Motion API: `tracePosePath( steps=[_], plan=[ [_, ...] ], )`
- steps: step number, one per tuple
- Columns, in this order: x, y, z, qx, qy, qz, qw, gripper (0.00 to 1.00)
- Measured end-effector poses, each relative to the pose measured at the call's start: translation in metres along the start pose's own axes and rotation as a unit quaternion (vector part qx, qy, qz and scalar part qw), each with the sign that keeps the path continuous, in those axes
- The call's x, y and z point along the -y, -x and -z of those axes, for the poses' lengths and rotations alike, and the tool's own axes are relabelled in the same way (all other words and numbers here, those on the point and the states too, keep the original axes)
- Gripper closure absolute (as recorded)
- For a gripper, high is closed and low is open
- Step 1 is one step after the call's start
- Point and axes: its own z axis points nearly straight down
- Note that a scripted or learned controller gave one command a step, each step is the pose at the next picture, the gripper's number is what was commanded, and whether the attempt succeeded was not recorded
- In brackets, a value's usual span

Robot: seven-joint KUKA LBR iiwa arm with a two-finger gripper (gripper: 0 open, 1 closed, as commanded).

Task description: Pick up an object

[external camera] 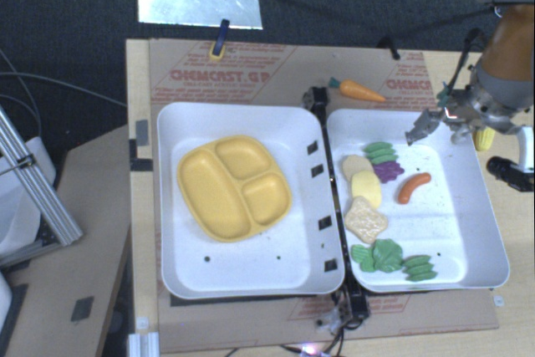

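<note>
The grey arm with its orange band [510,54] hangs over the upper right corner of the right-hand shallow white bin [468,217], and its two-finger gripper [436,125] sits above bare bin floor near the top rim, holding nothing; whether its fingers are spread or pressed together I cannot tell, so the sound course would be to have them wide before descending. The step in hand looks like the approach, with the pick itself not yet begun. The easiest target is probably the orange-red toy sausage [414,186], which lies apart from the others with free floor on both sides; closing across its narrow width should avoid nudging neighbours. The left-hand white bin [180,251] holds one thing, a yellow plastic plate with three compartments [232,186]. The right bin holds the toy food: a tan cracker-like piece [366,221], a pale yellow potato-shaped piece [365,188], a green leafy piece [380,256], green pea pods [419,266], a green ridged piece [380,151] and a small purple bunch of grapes [388,171]. A toy orange carrot [359,91] lies outside, on the cardboard beyond both bins.
</note>
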Motion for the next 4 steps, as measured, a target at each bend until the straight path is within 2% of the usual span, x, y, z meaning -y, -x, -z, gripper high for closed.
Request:
tracePosePath(
  steps=[1, 2, 3, 4],
  plan=[
    [0.001, -0.030, -0.116, -0.002, -0.004, 0.002, 1.0000, 0.00],
    [0.097, -0.068, -0.100, -0.002, -0.004, -0.001, 1.0000, 0.00],
    [0.139, -0.143, -0.005, -0.002, 0.002, 0.004, 1.0000, 0.00],
    [0.139, -0.128, -0.010, 0.000, 0.000, -0.001, 1.0000, 0.00]
  ],
)
